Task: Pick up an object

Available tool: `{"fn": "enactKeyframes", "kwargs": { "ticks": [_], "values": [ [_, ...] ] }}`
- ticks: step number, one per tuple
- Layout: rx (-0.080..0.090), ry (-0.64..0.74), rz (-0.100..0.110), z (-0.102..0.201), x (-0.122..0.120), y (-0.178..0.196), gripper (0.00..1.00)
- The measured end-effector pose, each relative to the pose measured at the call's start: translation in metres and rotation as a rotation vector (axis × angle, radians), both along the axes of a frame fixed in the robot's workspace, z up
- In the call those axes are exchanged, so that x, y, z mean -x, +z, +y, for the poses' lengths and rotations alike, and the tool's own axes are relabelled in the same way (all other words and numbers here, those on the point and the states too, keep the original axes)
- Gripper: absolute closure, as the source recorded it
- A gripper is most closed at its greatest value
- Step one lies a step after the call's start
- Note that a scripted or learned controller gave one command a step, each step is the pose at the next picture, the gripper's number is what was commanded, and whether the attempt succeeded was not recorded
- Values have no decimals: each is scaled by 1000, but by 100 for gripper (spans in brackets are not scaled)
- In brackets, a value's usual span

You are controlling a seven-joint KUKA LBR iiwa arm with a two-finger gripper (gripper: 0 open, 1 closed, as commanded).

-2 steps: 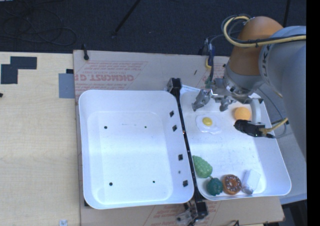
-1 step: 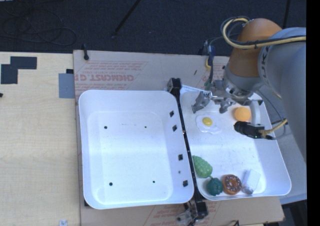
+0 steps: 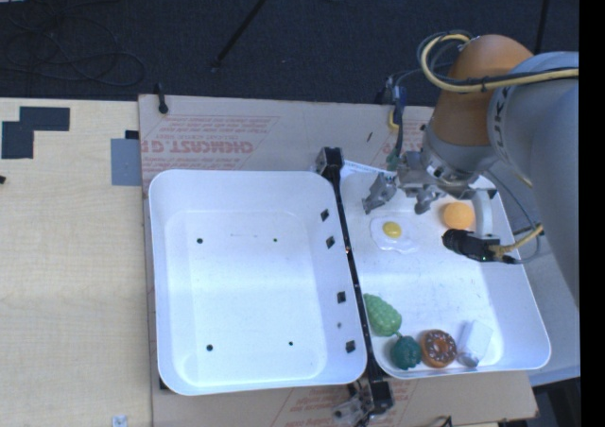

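My gripper (image 3: 402,198) hangs over the far part of the right bin (image 3: 515,302), its fingers (image 3: 378,195) spread open with nothing between them. Just below it in the view lies a fried-egg toy (image 3: 390,230), white with a yellow yolk. An orange ball (image 3: 458,215) rests to the gripper's right, partly behind the wrist. At the near end of the same bin sit a light green piece (image 3: 382,314), a dark teal piece (image 3: 406,351), a brown donut (image 3: 438,348) and a small white object (image 3: 475,340).
The left bin (image 3: 170,227) stands beside the right one, with a black divider strip (image 3: 342,264) between them. A black cable (image 3: 473,246) droops from the arm over the right bin. Cardboard lies under both bins.
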State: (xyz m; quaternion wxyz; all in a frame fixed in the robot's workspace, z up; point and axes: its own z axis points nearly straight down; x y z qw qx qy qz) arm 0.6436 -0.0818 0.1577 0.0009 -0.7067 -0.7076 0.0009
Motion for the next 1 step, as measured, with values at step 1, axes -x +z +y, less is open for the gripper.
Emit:
{"fn": "enactKeyframes", "kwargs": {
  "ticks": [1],
  "values": [
    [1,-2,2,-8,28,-73,0]
  ]
}}
